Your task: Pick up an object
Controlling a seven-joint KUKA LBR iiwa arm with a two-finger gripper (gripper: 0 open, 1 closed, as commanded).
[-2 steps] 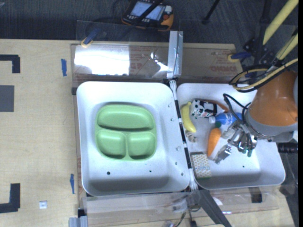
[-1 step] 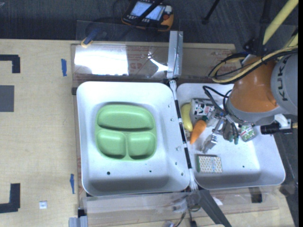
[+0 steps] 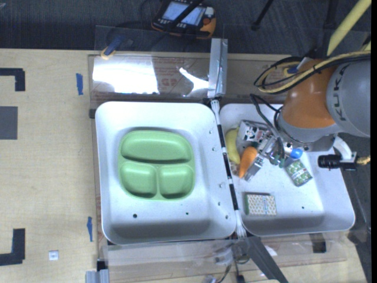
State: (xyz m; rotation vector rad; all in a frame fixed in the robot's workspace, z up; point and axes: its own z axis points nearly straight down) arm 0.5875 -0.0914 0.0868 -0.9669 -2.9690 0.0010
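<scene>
Arm shell (image 3: 356,96): smooth and grey, big and round, at the right side of the picture.
Letters: dark letters run down the grey shell near the right edge.
Band (image 3: 306,102): a shiny orange ring, wide and rounded, just left of the grey part.
Wrist: a grey round part sits under the orange ring.
Cables (image 3: 288,72): thin black and yellow wires loop over the top of the orange ring.
Side knob (image 3: 337,160): a small black stick with a white holder pokes out at the lower right.
Gripper (image 3: 265,149): small silver and black metal bits, with a little blue dot beside them.
</scene>
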